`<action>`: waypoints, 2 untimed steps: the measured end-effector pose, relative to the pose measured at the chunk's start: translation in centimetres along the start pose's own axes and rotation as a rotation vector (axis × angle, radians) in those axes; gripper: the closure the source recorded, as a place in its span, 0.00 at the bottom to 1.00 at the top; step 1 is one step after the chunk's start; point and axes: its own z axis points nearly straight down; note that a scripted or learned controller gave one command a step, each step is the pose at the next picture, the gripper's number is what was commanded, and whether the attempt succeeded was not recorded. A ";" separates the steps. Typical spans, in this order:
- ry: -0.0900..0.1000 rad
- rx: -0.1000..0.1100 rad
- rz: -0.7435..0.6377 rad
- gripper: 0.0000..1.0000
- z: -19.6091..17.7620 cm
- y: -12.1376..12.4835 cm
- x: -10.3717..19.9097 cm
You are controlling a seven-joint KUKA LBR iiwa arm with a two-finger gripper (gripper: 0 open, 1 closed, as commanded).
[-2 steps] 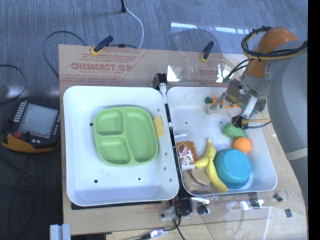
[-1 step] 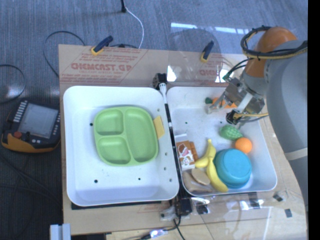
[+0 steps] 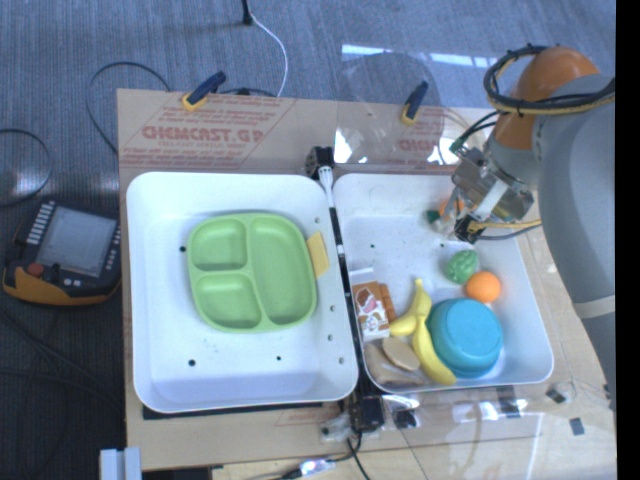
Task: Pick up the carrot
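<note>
The gripper (image 3: 468, 216) hangs low over the far right corner of the right bin (image 3: 400, 218), with the grey arm and its orange band rising behind it toward the right. Just at the gripper's left side shows a small orange sliver with a green end, seemingly the carrot (image 3: 442, 212). It lies so tight against the tool that I cannot tell whether it is held or merely beside it, nor whether the gripper is apart or closed. Nearer the camera in the same bin sit a green knobbly item (image 3: 461, 266) and, just beside it, an orange ball (image 3: 483, 286). Below those stands a blue bowl (image 3: 467, 338), with a banana (image 3: 420, 330) curving along its left side. A small printed packet (image 3: 371, 308) lies left of the banana, against the bin's wall. The left bin (image 3: 150, 298) holds a green divided plate (image 3: 248, 271), with a yellow piece (image 3: 317, 254) at its right edge.
</note>
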 end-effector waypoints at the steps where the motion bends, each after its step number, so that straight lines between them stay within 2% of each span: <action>1: -0.022 0.020 0.001 0.00 0.4 -0.2 -0.7; 2: 0.024 -0.047 -0.114 0.00 1.0 -1.5 -2.1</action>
